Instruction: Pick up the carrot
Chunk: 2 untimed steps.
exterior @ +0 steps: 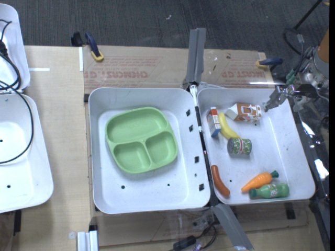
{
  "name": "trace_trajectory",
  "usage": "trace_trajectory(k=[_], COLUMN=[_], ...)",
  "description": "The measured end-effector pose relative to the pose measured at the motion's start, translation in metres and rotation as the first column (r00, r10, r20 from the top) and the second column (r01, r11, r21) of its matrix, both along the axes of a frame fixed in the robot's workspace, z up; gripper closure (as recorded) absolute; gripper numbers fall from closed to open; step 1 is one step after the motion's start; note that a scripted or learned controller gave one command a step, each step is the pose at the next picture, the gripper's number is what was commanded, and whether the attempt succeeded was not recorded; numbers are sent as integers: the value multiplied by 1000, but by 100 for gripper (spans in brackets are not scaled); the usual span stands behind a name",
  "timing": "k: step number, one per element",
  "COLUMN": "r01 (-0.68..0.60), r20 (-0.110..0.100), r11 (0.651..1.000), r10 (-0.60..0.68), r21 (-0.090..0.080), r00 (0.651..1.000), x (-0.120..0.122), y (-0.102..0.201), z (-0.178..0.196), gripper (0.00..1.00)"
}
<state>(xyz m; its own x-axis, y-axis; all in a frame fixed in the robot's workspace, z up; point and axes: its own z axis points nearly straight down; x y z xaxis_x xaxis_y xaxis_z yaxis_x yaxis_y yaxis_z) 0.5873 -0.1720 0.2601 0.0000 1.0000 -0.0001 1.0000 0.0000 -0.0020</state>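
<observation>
Two white bins are sitting side by side on the bench, and the carrot [258, 181] is lying in the right bin [293, 140], near its front edge, tilted with its green top toward the right. A green bottle [269, 191] is lying just beside it, touching or nearly touching along the carrot's lower side. That closeness is looking like the main risk: fingers coming down across the carrot could be catching the bottle as well, or nudging the carrot away along the bin floor.

The gripper [276, 98] is hovering near the far right corner of the same bin, well apart from the carrot. Nothing is sitting between its fingers as far as the view is showing, but how far open they are I cannot tell; they are too small and cluttered against the wrist hardware.

Between the gripper and the carrot a can [239, 146] is lying on its side, with a banana [227, 127], a small red and white carton [213, 122] and a brown box [246, 112] farther back. A low travel path could be knocking the can, which would likely be rolling. A sausage [220, 181] is resting by the left wall. The carrot's tapered, smooth shape could be slipping out of a pinch near its tip. The left bin is holding a green divided plate [141, 139].
</observation>
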Motion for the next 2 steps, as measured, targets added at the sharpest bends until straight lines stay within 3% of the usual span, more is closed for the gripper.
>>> trace_trajectory(k=[1, 2], r01=[-404, -422], r20=[0, 0], r11=[915, 907], r10=[404, 422], r21=[1, 2], r00=[915, 907], x=[-61, -107], y=[1, 6], z=[-73, -149], gripper=[0, 0])
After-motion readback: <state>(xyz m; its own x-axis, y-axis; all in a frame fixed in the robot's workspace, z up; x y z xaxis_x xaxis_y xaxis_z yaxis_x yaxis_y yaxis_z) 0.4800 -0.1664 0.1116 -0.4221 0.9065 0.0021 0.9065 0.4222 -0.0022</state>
